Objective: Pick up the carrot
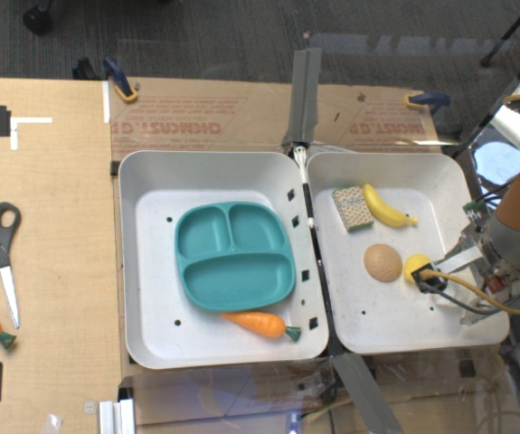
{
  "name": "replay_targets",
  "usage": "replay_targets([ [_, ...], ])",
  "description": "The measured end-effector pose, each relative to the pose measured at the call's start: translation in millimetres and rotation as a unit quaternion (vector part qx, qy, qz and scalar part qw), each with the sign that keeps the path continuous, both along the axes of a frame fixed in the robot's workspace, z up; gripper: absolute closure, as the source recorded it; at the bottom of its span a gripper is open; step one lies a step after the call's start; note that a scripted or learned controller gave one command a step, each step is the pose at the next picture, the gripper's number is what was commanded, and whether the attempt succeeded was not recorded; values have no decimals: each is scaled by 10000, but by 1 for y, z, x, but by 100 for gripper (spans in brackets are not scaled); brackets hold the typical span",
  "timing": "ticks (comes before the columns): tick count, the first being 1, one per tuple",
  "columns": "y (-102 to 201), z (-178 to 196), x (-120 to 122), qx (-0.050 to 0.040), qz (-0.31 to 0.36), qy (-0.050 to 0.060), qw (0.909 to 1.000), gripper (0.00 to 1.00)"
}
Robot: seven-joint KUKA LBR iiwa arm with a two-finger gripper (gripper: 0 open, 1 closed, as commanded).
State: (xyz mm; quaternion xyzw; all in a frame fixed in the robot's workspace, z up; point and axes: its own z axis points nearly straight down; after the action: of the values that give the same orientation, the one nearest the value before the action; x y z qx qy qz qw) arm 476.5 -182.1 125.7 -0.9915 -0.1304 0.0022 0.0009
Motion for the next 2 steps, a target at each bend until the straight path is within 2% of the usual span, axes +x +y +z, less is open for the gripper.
replay_targets([
  [1, 1, 8, 0, 6, 31, 22, 10000, 100],
  [2, 1, 8, 0, 6, 28, 25, 10000, 0],
])
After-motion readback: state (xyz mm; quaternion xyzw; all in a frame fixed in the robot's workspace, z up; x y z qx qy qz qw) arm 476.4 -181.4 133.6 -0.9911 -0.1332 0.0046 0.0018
